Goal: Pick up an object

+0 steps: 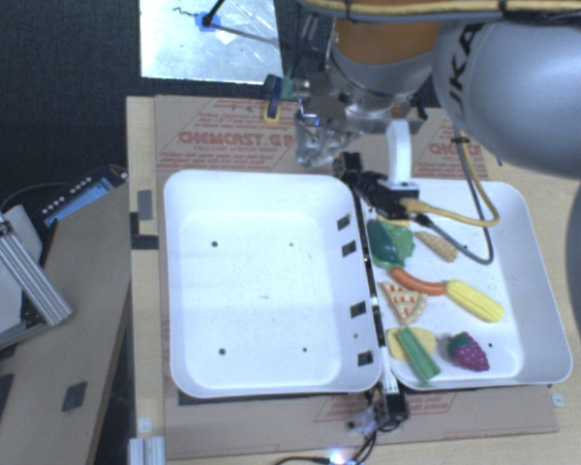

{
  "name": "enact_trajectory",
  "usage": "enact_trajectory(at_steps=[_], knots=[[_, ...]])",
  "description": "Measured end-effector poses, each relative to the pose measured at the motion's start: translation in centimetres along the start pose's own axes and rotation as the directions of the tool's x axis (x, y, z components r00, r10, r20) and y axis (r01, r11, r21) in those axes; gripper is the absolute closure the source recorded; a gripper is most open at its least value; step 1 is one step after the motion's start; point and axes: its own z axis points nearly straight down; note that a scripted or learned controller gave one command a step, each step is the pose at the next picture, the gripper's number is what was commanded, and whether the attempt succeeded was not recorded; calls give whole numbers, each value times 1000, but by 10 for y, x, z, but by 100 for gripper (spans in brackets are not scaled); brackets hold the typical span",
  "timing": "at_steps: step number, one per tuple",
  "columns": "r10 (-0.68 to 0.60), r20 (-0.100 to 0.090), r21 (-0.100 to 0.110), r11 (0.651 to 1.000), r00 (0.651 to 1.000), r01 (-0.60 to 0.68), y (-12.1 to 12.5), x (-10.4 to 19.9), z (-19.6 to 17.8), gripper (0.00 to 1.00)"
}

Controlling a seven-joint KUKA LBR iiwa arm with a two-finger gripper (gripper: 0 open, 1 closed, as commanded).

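Several toy foods lie in the right bin (537, 260): a green leafy piece (389, 242), a tan ridged stick (436, 247), an orange sausage (418, 282), a yellow corn cob (474, 300), a pizza slice (405, 304), a green stick (418, 355) on a yellow piece, and purple grapes (468, 353). My gripper (317, 145) hangs below the orange-banded wrist, over the far edge of the left bin (203, 356), up and left of the foods. Nothing shows between its tips.
A black-and-white fitting (391, 184) and a yellow cable (455, 219) hang over the right bin's far left corner. Black clips (360, 308) line the wall between the bins. A grey metal rail (24, 269) stands at the left.
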Motion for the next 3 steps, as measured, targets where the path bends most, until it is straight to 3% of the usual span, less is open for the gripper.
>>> enact_trajectory(at_steps=[1, 2, 3], knots=[[-3, -3, -6, 1000, 1000, 3, 6, 88, -84, 100], [6, 1, -3, 1000, 1000, -6, 62, 82, -62, 100], [7, 3, 10, 1000, 1000, -7, 40, 82, 38, 100]])
